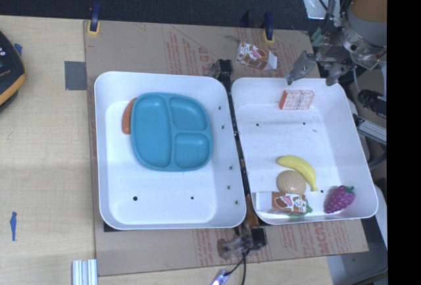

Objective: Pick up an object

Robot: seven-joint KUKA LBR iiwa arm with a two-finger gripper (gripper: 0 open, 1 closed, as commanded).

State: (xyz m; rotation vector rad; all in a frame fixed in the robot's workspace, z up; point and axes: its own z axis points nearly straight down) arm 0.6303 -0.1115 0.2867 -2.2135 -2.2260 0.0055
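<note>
The right bin (pixel 329 139) holds a small orange-and-white box (pixel 296 99) near its far edge. At its near end lie a yellow banana (pixel 297 168), a tan round item (pixel 291 181), a small printed carton (pixel 289 202) and purple grapes (pixel 339 199). My gripper (pixel 316 74) hangs over the far right rim of that bin, just behind and right of the small box. Its fingers are spread open with nothing between them.
The left bin (pixel 164 205) bears a blue divided plate (pixel 172 131) with an orange item (pixel 125 118) poking out from under its left side. A small red-and-white packet (pixel 255 55) lies on the cardboard behind the bins. Clamps stand along the far edge.
</note>
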